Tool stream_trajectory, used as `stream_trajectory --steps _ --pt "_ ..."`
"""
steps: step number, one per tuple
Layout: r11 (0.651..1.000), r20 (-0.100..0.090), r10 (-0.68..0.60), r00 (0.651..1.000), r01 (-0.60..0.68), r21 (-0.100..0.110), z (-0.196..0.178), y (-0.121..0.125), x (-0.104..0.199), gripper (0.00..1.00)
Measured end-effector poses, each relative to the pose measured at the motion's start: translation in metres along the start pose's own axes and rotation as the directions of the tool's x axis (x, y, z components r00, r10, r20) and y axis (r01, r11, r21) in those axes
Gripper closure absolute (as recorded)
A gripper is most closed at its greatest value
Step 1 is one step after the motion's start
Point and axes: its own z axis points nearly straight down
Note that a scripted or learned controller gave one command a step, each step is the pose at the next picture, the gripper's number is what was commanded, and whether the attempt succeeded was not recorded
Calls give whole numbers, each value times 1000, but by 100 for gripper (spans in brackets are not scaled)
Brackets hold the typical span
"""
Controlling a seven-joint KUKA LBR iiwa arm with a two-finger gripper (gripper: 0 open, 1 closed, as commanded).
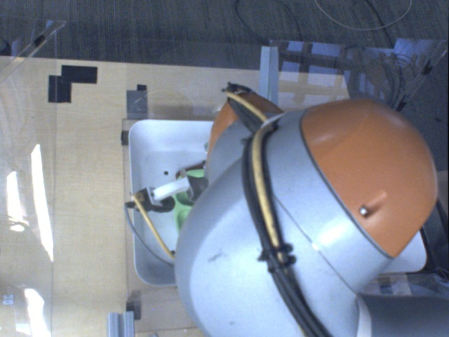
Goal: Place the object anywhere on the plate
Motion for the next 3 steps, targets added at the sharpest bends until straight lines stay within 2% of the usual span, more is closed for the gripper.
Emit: stream_trajectory --steps 1,2,3 --pt "1000 21 15 1000 -15 -13 9 -27 77 100" --pt "999 7 42 999 -41 -18 -186 -34 67 100" --pt "1000 14 16 1000 -16 -19 -89 -13 140 100"
